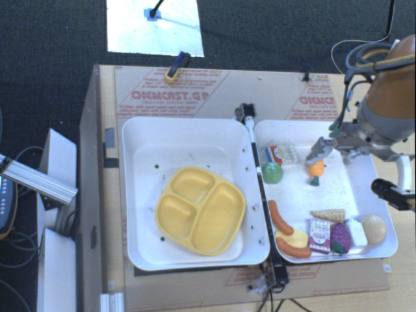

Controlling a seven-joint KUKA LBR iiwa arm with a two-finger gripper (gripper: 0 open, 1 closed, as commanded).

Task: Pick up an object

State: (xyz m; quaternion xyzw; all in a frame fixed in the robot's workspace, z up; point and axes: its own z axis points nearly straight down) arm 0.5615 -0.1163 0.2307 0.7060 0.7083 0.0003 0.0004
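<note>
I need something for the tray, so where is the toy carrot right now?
The carrot lies in the right bin, upper middle, just below the gripper, right of the green ball.

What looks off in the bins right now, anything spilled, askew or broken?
Nothing spilled or broken. The yellow divided tray sits skewed in the left bin, not squared to its walls. In the right bin, most toy food crowds the near edge, with the two sausages hard against the divider. The gripper is above the orange toy carrot.
</note>
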